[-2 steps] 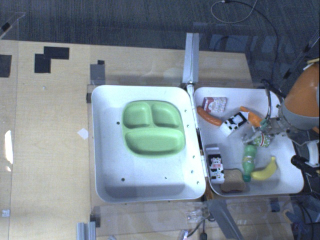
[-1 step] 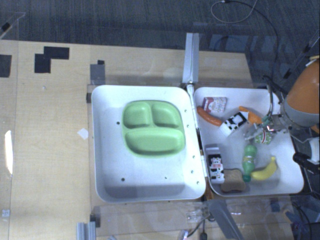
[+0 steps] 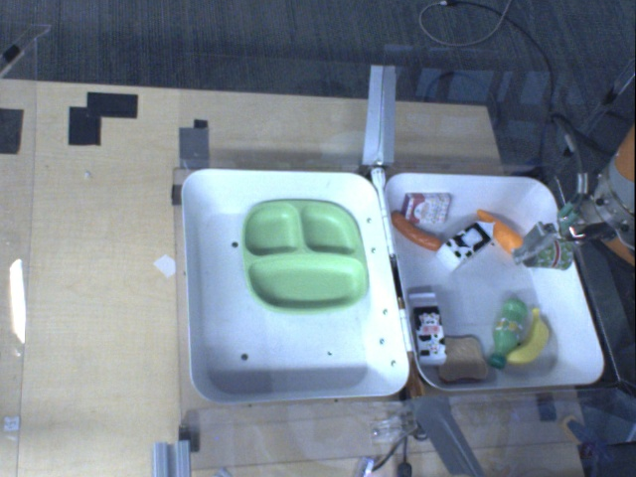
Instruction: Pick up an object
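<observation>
The gripper (image 3: 553, 246) hangs at the right bin's (image 3: 588, 364) far right wall; whether its fingers are spread or pressed together, I cannot tell. Just left of the fingers lies an orange carrot (image 3: 503, 233), probably light, stiff, smooth plastic, best pinched across its middle.

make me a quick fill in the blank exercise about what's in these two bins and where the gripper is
1. The green divided tray lies in the ____ bin.
2. The banana lies right beside a ____ bottle.
3. The gripper hovers over the right bin's ____ edge.
4. The black-and-white box sits between the sausage and the ____.

Missing words: left; green; right; carrot
</observation>
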Controlling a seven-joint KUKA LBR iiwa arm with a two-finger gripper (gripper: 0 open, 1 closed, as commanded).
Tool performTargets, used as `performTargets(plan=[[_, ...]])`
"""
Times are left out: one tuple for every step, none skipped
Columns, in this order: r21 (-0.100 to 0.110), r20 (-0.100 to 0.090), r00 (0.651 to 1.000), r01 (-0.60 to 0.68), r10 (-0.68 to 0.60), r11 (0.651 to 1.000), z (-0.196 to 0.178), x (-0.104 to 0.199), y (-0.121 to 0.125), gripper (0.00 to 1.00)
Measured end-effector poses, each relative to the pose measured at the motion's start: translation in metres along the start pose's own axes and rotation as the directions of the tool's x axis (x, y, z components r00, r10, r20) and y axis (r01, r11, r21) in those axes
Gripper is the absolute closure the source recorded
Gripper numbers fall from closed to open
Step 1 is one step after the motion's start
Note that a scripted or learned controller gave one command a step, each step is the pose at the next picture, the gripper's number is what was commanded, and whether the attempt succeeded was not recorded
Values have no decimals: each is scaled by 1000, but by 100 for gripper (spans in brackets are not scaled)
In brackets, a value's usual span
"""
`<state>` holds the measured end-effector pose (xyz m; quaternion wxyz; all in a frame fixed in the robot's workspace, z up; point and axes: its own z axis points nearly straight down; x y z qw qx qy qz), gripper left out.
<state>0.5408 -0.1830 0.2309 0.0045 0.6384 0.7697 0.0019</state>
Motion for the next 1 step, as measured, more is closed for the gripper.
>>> performTargets(plan=[[2, 0, 999, -49, 49, 999, -12, -2, -12, 100]])
